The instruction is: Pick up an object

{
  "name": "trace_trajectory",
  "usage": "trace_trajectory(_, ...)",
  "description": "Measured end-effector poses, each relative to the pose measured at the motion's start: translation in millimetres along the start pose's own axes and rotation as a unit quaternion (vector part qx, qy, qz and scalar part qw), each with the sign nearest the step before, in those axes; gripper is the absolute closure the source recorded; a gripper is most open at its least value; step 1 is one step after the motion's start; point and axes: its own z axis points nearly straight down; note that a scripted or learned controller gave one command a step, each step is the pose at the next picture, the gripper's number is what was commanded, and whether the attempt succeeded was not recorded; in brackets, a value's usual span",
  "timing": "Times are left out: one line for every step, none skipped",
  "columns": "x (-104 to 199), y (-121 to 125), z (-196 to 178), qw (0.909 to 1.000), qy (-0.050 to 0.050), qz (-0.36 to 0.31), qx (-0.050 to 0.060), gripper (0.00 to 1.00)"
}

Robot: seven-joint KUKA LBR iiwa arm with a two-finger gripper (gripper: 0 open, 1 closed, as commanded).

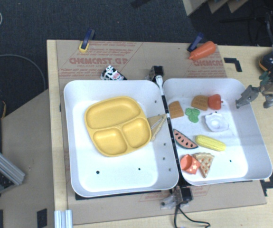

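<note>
The right bin (250,141) holds several toy foods: a brown bread slice (176,109), green broccoli (192,114), a tan piece (199,102), a red tomato (214,101), a white egg (216,123), a watermelon slice (184,139), a corn cob (210,143), a red piece (188,163) and a waffle wedge (204,163). My gripper (258,98) hovers over the bin's upper right rim, right of the tomato. Its fingers look spread, with nothing between them.
The left bin (79,165) carries a yellow divided plate (117,126), with a tan wedge (156,123) at its right side. On the bench behind the bins lie an orange carrot (202,50) and a black-and-white toy (111,73).
</note>
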Motion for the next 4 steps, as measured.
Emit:
trace_trajectory(1, 2, -7, 1.0000, -0.002, -0.002, -0.006, 0.00)
trace_trajectory(3, 1, 56, 1.0000, 0.000, -0.002, -0.003, 0.00)
trace_trajectory(13, 2, 107, 1.0000, 0.000, -0.002, -0.004, 0.00)
trace_trajectory(14, 2, 160, 1.0000, 0.000, -0.002, -0.003, 0.00)
